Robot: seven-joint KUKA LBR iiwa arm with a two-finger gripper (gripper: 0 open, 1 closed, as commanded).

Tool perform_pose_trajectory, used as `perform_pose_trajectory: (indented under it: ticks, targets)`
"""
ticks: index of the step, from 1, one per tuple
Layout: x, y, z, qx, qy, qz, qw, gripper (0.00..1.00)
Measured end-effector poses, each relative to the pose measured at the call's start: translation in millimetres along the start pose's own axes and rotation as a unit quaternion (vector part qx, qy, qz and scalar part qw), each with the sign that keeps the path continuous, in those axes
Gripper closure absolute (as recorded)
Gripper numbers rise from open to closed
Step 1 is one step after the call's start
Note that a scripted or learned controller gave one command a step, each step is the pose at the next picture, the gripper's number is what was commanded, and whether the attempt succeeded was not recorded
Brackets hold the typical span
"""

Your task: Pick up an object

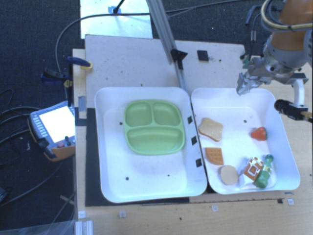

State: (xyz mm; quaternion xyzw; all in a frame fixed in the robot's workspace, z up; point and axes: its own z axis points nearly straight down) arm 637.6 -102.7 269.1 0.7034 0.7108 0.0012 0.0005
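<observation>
Rig: I see the grey arm with its orange band coming in from the right, its two-finger gripper point(244, 85) hanging over the far edge of the right white plastic bin point(281, 131), near that bin's far-left part.

Pincer: I cannot tell whether it is wide or narrow; the tip is small and blurred from here. I see nothing held in it.

Right bin: 6 candidates lie here. A tan toast-shaped slice point(211, 129) sits toward the left wall, an orange-brown square piece point(214, 155) is nearer me, and a round beige disc point(228, 175) lies by the near edge. A red rounded toy point(259, 133) rests toward the right wall. A small orange-and-white box-like toy point(253, 169) and a green bottle-shaped toy point(264, 175) are touching or nearly so in the near-right corner.

Left bin: the other white plastic bin point(115, 180) carries a light green divided plate point(154, 127) with 3 compartments, in its far half.

Progress: I judge the pick not yet made. Every object lies on the bin floor, well apart from the tool.

Left to do: choose 1 object, move over it, descend, close on it and lift.

Closest target: the toast slice, by my reading.
</observation>
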Motion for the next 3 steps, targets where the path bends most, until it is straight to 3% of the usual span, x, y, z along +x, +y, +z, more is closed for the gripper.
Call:
perform_pose_trajectory:
  ticks: [3]
  targets:
    - [153, 5, 35, 0.001, 0.0, 0.001, 1.0, 1.0]
